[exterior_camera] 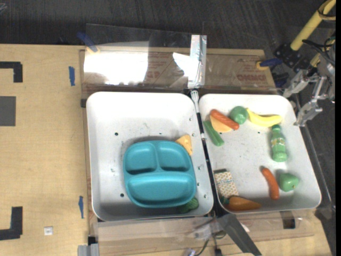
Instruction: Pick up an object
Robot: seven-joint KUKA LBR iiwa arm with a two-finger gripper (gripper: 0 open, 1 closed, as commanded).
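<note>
The right bin (250, 159) holds several toy foods: a yellow banana (262, 119), a green ball (238, 114), a red-orange pepper (224, 120) lying over a long green pod (213, 133), a green bottle (278, 143), an orange carrot (270, 182) touching a green lump (289, 182), another carrot (243, 202) and a patterned packet (225, 182). My gripper (299, 102) hangs just outside that bin's far right corner. It is open with nothing between its fingers, up and to the right of the banana.
The left bin (106, 121) carries a teal divided plate (157, 175), with a yellow wedge (185, 142) at its far right corner and a green piece (189, 204) under its near edge. A clear plastic sheet (144, 63) stands behind the bins. Yellow cabling (311, 23) runs at the top right.
</note>
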